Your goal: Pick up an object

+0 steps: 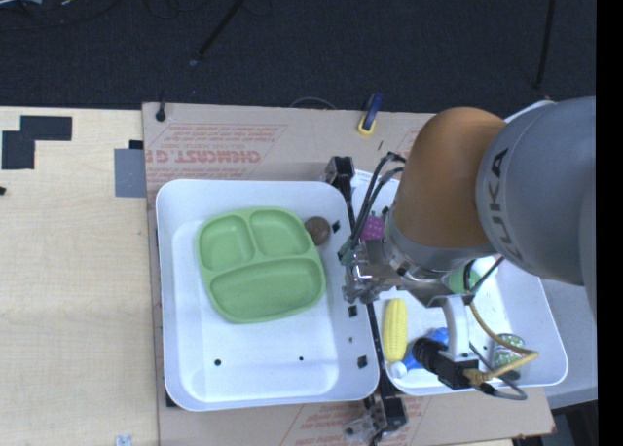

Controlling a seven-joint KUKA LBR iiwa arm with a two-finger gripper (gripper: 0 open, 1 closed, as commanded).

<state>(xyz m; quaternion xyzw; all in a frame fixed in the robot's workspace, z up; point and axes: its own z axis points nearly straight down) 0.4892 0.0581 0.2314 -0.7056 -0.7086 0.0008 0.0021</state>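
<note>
The big grey arm [545,201] with its orange band [443,181] is reaching in over the right bin [545,356]. The gripper [362,278] is hanging low at the left side of that bin, right by the wall between the two bins. It is hidden under the wrist and cables, so I cannot tell how it is set or if it is holding something. A yellow corn cob [394,329] is lying just below and to the right of the gripper. A blue thing [435,339] is sitting a little past the corn. A small brown ball [317,230] is resting to the left of the gripper, in the left bin [185,337], touching the green plate [261,264] with three parts.
</note>
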